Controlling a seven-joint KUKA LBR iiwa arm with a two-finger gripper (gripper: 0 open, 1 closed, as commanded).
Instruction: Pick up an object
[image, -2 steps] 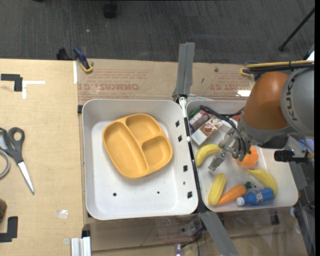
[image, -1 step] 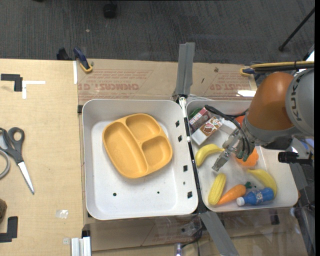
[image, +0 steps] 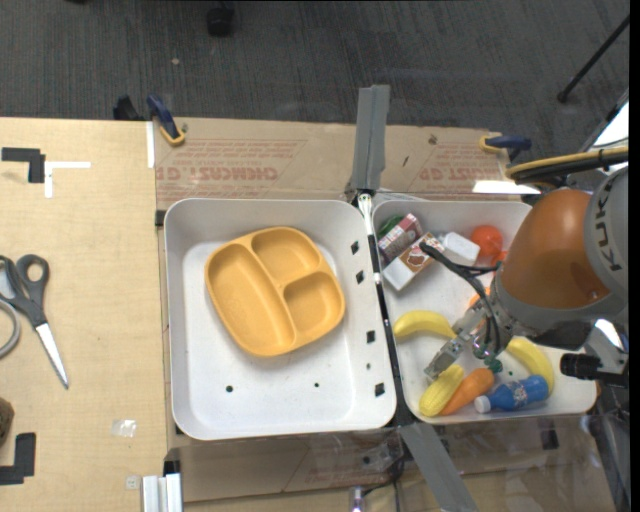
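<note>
Cardboard (image: 300, 165) lies under the far edge of both bins, printed in red with mirrored lettering that seems to read "CHEMICAL GE..."; the rest I cannot make out. On the arm (image: 555, 265), at the right edge, the dark letters "KU" show on the grey casing beside the orange band.

The arm reaches in from the right over the right bin (image: 583, 405). The gripper (image: 455, 352) hangs low in the middle of that bin, among the toys; whether it is spread or pressed together, I cannot tell, and nothing is plainly seen held in it. Just beside it to the left lies a yellow banana (image: 422, 323). Below it a second yellow piece (image: 441, 391) and an orange carrot (image: 471, 389) lie side by side, touching, near the bin's front wall. A blue bottle (image: 520, 393) lies next to the carrot on the right, and another yellow banana (image: 529, 358) rests just above the bottle. At the far end of the bin sit a small red and green box (image: 397, 235), a brown and white carton (image: 411, 266), a white block (image: 462, 246) and an orange ball (image: 487, 241); the print on the box and carton is too small to read.

The left bin (image: 200, 400) holds a yellow divided plate (image: 274, 290) with three compartments. On the bench to the left, well apart from the bins, lie grey-handled scissors (image: 38, 315).
</note>
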